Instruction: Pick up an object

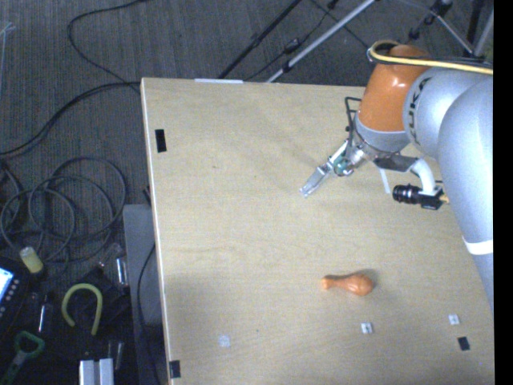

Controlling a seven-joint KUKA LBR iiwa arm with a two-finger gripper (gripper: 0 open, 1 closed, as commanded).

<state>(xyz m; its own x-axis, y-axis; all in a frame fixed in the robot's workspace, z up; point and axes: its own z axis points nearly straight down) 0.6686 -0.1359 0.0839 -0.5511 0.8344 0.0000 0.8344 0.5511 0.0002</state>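
Observation:
An orange, pear-shaped object lies on its side on the pale wooden bench top, toward the front right, with its narrow end pointing left. My gripper hangs over the bench's middle right, slanting down and to the left from the orange-banded wrist. It is well behind the orange object and apart from it, with bare bench under its tip. Nothing shows at the gripper's tip.
Small black and white markers dot the bench: one black tag at the left edge and several near the front right corner. Cables and tools lie on the floor to the left. Stand legs cross behind the bench.

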